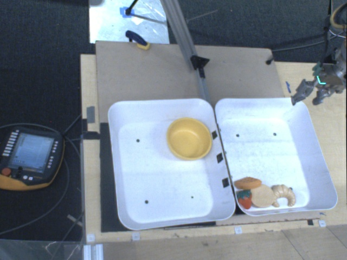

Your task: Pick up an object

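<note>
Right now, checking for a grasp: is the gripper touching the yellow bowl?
Apart. The camera view shows the gripper beyond the right bin's far corner, the yellow bowl in the left bin.

We get one fixed camera high above the bench point(179, 69), looking down at a slant from fairly far back, taking in the left bin point(162, 210) and right bin point(317, 161) whole plus surrounding floor, with the bench's far edge toward the top.

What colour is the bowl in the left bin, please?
Yellow; the bowl shows in the camera view.
</note>
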`<state>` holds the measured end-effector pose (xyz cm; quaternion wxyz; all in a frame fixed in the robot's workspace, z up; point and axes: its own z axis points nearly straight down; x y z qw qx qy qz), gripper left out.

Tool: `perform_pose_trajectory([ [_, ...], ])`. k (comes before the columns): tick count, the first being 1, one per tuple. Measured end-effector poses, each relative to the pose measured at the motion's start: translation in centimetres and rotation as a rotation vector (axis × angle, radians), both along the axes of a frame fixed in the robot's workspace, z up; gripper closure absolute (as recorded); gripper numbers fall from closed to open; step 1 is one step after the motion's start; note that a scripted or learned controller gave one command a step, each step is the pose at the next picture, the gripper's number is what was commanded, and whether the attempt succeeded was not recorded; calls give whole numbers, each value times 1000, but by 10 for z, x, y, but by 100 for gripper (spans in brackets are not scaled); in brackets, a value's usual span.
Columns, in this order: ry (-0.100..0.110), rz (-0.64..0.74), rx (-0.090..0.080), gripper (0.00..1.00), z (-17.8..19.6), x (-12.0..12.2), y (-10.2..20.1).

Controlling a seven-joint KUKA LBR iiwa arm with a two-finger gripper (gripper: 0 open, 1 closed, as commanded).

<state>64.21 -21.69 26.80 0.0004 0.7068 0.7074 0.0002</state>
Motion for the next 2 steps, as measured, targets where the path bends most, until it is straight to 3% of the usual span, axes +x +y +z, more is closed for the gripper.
perform_pose_trajectory([
  [1,0,0,0,0,0,0,0],
  [2,3,1,1,0,-57,9,1],
])
